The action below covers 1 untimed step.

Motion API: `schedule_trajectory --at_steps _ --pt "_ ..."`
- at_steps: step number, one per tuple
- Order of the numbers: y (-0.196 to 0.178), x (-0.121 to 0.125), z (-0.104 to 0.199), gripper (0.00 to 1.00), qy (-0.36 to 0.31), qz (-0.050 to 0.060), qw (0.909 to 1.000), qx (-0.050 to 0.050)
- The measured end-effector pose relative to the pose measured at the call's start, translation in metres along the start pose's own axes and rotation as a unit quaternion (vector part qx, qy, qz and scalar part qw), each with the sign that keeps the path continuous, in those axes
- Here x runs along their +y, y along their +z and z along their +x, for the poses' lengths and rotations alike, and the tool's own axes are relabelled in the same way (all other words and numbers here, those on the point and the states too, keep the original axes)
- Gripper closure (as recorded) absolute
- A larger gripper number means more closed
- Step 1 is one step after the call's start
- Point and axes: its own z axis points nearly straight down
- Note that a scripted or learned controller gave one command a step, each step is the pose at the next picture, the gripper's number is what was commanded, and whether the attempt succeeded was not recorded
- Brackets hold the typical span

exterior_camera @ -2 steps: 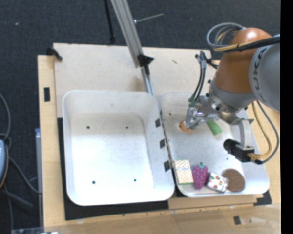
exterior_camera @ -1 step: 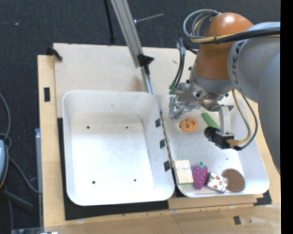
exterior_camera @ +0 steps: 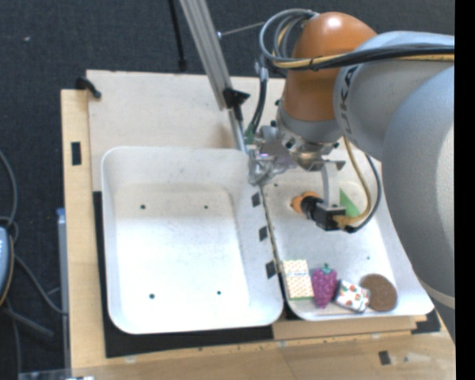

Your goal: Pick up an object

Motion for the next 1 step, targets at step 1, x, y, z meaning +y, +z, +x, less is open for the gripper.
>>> schedule_trajectory --at_steps 1 --pt "-0.0115 0.0326 0.0444 1.0 0.001 -0.002 1.0 0.002"
